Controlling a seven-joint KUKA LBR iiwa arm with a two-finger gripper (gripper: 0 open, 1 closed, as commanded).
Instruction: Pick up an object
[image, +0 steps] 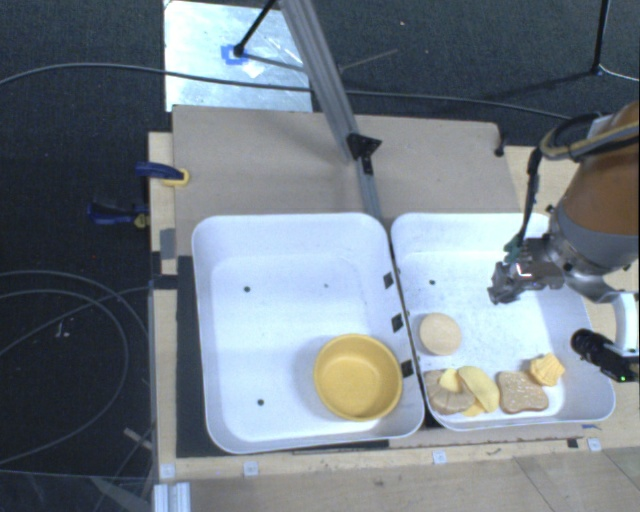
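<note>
My gripper (505, 287) hangs over the right part of the right bin (470, 240), above its floor and up-right of the food pieces. A round beige biscuit (439, 334) lies near that bin's left wall. Along the front edge lie a brown cookie (450, 399), a yellow banana-like piece (479, 387), a toast slice (522, 392) and a yellow cheese-like chunk (546, 369). A yellow bowl (358, 376) sits upright in the left bin (280, 250) at its front right. Nothing shows between the fingers.
A slanted grey pole (335, 95) crosses from the top down to the gap between the bins. Blue and yellow clamps (150, 190) grip the bench's left edge. Cables lie on the dark floor at the left.
</note>
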